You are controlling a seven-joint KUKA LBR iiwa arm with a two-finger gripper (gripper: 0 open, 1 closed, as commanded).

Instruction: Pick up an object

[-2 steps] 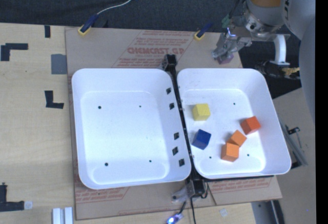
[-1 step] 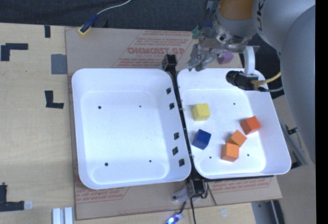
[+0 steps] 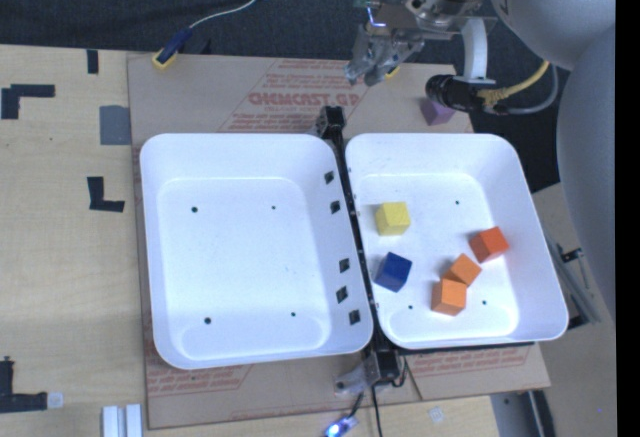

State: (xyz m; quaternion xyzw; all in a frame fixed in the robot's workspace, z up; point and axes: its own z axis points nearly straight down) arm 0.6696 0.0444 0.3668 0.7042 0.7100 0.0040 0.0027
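The arm's gripper (image 3: 375, 65) hangs high over the far edge of the table, beyond the far rim of the right bin (image 3: 500, 153) and close to the seam between the 2 bins; nothing sits between its jaws, and whether they are spread or pressed together I cannot tell at this angle. The left bin (image 3: 165, 160) holds no blocks. All 5 candidates lie in the right bin: a yellow block (image 3: 393, 217) near its left wall, a blue block (image 3: 394, 271) just nearer the front, and 3 orange blocks toward the right, the reddest (image 3: 489, 243) nearest the right wall, one (image 3: 464, 269) beside it and one (image 3: 450, 296) touching that one at the front. A small purple piece (image 3: 434, 111) rests on the table outside the bin's far rim. The step in hand looks like the approach, with no target reached. The next move calls for travelling over the right bin and descending on a block standing apart; the yellow one seems easiest.
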